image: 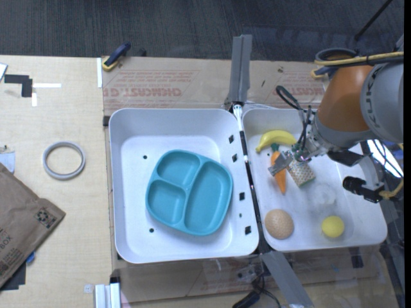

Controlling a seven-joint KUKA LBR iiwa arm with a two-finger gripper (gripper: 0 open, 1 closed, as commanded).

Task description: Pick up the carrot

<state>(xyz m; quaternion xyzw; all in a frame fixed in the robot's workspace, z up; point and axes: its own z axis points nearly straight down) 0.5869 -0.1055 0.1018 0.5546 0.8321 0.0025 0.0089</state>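
Egg and lemon sit at right bin's near edge; your carrot lies above them, under banana. Gripper hangs just beside it, finger state can't tell. Center over carrot's middle, avoid speckled sponge.

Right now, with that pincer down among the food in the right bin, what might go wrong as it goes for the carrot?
The carrot lies just under the banana, so the pincer might nudge or catch the banana instead. A speckled block sits right beside the carrot and could get clamped along with it. The carrot is thin and tapered, so it may slip free when lifted.
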